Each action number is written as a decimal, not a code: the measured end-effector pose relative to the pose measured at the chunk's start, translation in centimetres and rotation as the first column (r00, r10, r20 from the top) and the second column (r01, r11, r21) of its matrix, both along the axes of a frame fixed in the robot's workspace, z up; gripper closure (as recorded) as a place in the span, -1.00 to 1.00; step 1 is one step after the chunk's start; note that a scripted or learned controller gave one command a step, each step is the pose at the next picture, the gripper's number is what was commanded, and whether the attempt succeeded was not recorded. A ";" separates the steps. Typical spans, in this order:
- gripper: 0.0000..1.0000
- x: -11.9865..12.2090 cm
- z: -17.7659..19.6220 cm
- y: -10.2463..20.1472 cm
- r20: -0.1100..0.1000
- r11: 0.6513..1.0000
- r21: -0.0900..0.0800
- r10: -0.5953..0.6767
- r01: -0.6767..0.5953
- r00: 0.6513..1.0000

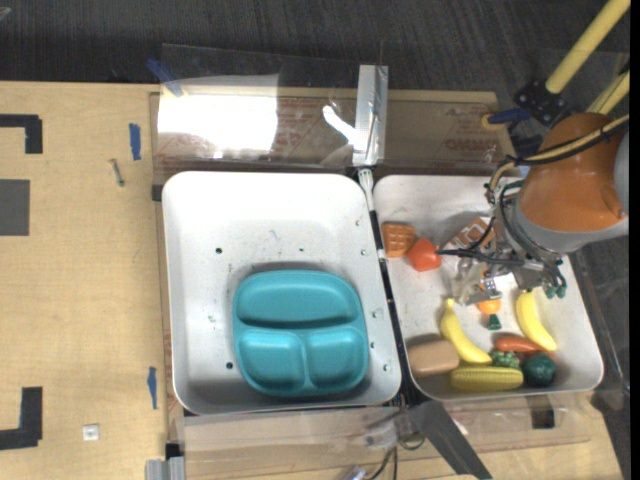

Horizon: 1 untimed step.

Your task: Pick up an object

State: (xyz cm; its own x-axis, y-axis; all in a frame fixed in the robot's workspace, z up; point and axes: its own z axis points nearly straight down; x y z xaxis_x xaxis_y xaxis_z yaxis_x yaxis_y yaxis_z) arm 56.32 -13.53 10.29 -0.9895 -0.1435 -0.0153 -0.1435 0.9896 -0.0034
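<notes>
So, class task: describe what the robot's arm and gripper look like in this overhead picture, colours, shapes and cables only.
The arm is a rounded grey body with a broad orange band above the wrist. Thin dark cables curve across the orange part. Below it sits a small, dark metal two-finger gripper with thin parts, too cluttered to make out in finer detail.

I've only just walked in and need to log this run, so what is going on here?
A grey arm with an orange band reaches from the right over the right bin, its gripper low among toy food: two bananas, a corn cob, an orange piece. I can't see anything held. The left bin holds a teal divided tray.
</notes>
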 end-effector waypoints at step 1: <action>1.00 1.0 15.7 0.7 0.001 1.000 -0.002 0.028 -0.028 1.000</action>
State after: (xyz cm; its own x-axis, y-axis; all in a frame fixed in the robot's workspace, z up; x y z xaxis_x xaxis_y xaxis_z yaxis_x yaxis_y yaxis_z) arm 57.29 -12.87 26.03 -0.9852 -0.1708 -0.0162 -0.1707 0.9853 -0.0052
